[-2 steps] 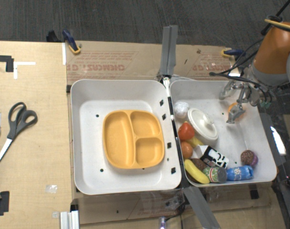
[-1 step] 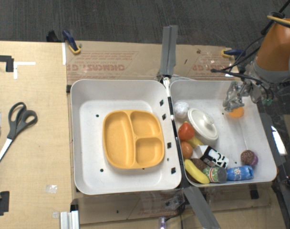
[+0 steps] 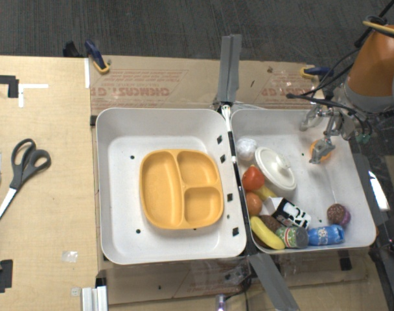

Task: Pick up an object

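End effector (image 3: pixel 323 149) over right bin (image 3: pixel 352 238) — grips small orange piece (image 3: pixel 321 151)

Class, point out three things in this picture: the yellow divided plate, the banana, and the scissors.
Plate (image 3: pixel 181 188), camera view: on the divider ridge near the plate's middle.
Banana (image 3: pixel 266 234), camera view: on the middle of its yellow body.
Scissors (image 3: pixel 27 161), camera view: on the black handle loops.

The brown cardboard sheet (image 3: pixel 159 86) lying behind the two white bins carries red printed lettering, seen upside down and mirrored from this camera; it cannot be read with certainty. The small blue bottle (image 3: pixel 326 235) in the right bin has a printed label too small to read.
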Robot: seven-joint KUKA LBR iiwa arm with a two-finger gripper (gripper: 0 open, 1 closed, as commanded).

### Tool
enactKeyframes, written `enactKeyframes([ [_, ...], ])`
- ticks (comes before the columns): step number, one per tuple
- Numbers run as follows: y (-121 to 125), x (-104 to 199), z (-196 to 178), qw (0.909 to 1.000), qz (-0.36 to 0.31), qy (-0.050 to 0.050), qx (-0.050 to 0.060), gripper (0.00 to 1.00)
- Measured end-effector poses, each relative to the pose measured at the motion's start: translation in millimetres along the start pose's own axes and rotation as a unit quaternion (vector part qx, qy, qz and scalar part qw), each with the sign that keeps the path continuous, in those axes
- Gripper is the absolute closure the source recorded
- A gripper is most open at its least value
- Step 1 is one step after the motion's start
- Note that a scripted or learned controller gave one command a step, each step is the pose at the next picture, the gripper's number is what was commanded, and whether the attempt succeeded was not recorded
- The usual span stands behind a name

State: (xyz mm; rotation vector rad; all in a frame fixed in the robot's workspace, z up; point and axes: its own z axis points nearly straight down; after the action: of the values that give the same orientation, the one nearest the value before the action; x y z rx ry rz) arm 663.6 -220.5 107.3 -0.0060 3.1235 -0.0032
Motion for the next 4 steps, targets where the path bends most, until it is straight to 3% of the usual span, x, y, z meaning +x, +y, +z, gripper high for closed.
enactKeyframes([
  [1, -1.4, 2.9, 12.0, 0.9998, 0.018, 0.005, -0.001, 0.00],
  [2, -1.6, 0.5, -0.3, 0.9998, 0.018, 0.000, 0.000, 1.00],
  [3, -1.6, 0.6, -0.2, 0.9998, 0.018, 0.000, 0.000, 0.00],
  [4, -2.1, 13.3, 12.4, 0.9967, 0.081, 0.006, 0.000, 0.00],
])
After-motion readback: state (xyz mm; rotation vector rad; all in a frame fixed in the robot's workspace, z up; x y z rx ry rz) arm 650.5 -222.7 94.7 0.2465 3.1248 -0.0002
